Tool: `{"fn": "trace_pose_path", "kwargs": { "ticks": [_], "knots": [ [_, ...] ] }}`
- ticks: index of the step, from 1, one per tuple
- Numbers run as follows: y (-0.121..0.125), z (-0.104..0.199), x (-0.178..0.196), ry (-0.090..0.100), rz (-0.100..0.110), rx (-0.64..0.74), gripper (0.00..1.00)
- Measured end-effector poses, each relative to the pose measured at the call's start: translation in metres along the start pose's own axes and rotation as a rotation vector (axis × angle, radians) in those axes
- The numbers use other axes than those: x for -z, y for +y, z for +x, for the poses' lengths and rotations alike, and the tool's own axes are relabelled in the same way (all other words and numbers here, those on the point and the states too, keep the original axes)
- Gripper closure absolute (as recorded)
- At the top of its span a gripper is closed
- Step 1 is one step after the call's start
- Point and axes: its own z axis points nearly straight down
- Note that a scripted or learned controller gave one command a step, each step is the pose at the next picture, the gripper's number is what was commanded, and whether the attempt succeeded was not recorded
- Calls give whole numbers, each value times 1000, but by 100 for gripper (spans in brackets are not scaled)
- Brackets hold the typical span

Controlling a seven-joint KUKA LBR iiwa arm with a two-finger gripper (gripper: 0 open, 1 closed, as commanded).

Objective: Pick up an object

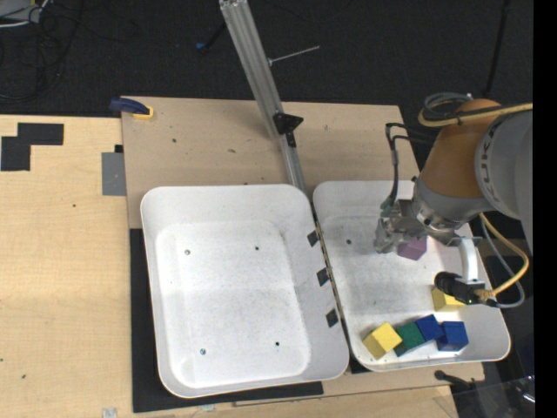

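I see the wooden surface [218, 146] carrying the left bin [165, 212] and the right bin [348, 203]. My arm [470, 159] reaches over the right bin, its hand [392, 233] low above the floor; I cannot tell how far it is open. A purple block [412, 249] sits just beside it. Near the front rim lie yellow [382, 339], green [408, 336] and blue blocks [442, 331].

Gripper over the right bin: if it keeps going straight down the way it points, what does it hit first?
Likely the purple block, right beside the gripper, or else the right bin floor; depth is unclear from this slanted view.
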Motion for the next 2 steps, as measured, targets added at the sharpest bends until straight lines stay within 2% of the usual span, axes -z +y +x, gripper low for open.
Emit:
{"fn": "trace_pose_path", "kwargs": {
  "ticks": [2],
  "knots": [
    [1,-2,117,-2,-9,11,100]
  ]
}}
